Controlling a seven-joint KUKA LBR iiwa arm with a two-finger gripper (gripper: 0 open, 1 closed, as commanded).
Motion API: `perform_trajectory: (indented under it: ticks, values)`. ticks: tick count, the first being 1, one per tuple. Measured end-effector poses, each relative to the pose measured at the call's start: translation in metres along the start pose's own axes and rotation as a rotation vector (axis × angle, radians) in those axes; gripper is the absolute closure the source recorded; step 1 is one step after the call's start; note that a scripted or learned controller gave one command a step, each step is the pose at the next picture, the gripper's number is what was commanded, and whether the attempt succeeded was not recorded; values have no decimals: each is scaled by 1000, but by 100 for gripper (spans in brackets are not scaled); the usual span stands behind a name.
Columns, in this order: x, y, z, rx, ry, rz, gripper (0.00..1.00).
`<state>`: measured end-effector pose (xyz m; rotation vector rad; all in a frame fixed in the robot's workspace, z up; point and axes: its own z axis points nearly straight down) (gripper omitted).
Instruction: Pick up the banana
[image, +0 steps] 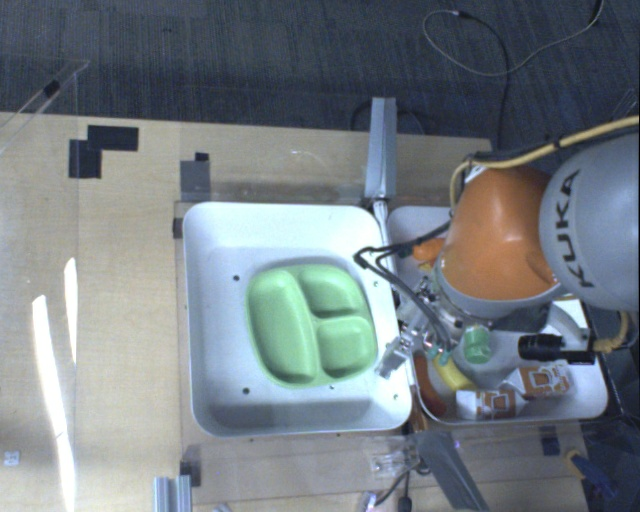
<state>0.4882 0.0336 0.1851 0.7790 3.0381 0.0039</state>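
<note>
- Banana (449, 375): a yellow piece is seen in the right bin (590, 398), near its left wall, largely hidden beneath the arm (520, 240).
- Gripper: its position and finger state cannot be told, being covered by the wrist.
- Green divided tray (310, 322): laid at the middle of the left bin (215, 300).
- Brown-and-white packages (520, 390): placed along the right bin's front edge.
</note>
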Motion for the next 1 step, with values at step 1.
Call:
perform_trajectory:
  ticks: [1]
  values:
    - [-22,-39,0,0,-2,-116,0]
